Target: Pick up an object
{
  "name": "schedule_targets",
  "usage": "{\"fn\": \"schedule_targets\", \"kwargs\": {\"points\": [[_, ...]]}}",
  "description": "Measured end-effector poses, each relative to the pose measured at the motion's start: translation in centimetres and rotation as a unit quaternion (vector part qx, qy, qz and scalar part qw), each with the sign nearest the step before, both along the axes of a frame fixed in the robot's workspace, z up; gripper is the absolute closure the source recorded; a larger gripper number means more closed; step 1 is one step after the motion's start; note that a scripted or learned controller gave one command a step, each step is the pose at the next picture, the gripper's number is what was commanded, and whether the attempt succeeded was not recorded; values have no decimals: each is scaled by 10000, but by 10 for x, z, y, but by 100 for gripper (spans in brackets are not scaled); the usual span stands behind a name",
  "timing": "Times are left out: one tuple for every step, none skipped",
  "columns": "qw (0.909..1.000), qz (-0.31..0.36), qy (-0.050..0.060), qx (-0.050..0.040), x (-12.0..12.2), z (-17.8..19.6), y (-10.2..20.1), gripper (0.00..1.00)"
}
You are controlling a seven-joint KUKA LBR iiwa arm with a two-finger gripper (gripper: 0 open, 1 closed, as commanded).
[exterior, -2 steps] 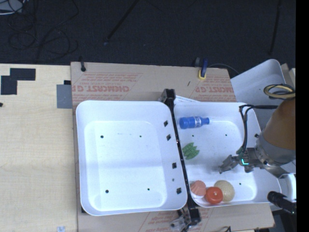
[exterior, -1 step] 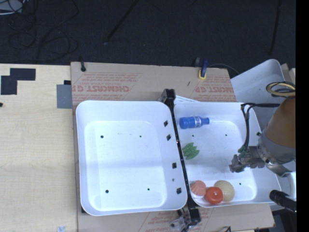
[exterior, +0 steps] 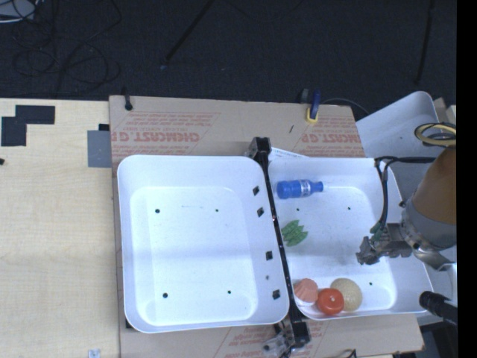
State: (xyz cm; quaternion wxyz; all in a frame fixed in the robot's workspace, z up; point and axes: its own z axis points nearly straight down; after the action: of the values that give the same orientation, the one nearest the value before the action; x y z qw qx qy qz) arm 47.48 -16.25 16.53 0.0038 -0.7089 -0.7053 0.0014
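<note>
hovering over the right bin (exterior: 373, 171), gripper (exterior: 370, 253) sits near its right wall; can't tell its state. blue bottle (exterior: 299, 189) at top left, green piece (exterior: 294, 233) mid-left, red ball (exterior: 330, 300), beige ball (exterior: 347, 292) and pink piece (exterior: 305, 289) at bottom.

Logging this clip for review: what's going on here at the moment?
A grey robot arm reaches in from the right, its hand low over the right bin, near that bin's right side. Nothing shows between its fingers. The bin holds a blue bottle, a green leafy piece, and in the near corner a red ball between a pale orange ball and a beige one. All lie untouched.
</note>
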Motion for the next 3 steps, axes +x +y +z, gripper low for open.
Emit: {"fn": "schedule_targets", "kwargs": {"points": [[10000,-17,9,5,0,9,-1,100],[9999,6,-92,-47,2,129,-37,100],[10000,16,-18,-13,0,110,-52,100]]}}
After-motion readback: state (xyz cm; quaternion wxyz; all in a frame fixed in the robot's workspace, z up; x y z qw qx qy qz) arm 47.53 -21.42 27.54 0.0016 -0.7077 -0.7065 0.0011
